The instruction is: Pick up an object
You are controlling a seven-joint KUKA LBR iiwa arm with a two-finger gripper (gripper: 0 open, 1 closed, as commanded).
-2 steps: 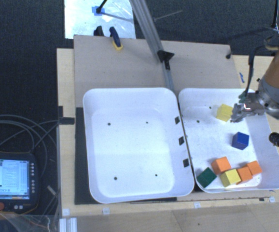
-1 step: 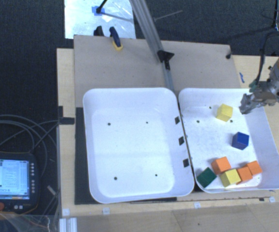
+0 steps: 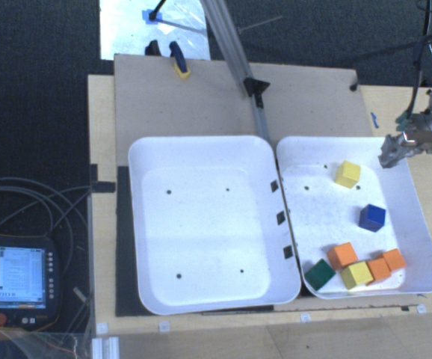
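Just beside the gripper (image 3: pixel 392 155), whose state I cannot tell, the yellow block (image 3: pixel 347 174) is sitting alone, looking light, rigid and easiest gripped across its flat sides.

Tabletop surroundings: clamps, a pole, a control pendant and cables.

A tan tabletop (image 3: pixel 313 99) stands on dark carpet (image 3: pixel 33 66). At its far edge, a yellow-handled clamp (image 3: pixel 179 60) and a black-handled one (image 3: pixel 152 48) sit side by side, just in front of a shiny silvery sheet (image 3: pixel 130 17) lying on the floor. A slim grey pole (image 3: pixel 227 32) slants down from the top of the view to a black bracket (image 3: pixel 256 87) on the tabletop. Left of the tabletop, a handheld control pendant (image 3: pixel 18 279) with a lit screen rests on the carpet, and grey cables (image 3: pixel 59 200) loop around it. More dark cables (image 3: pixel 425 43) hang at the upper right.
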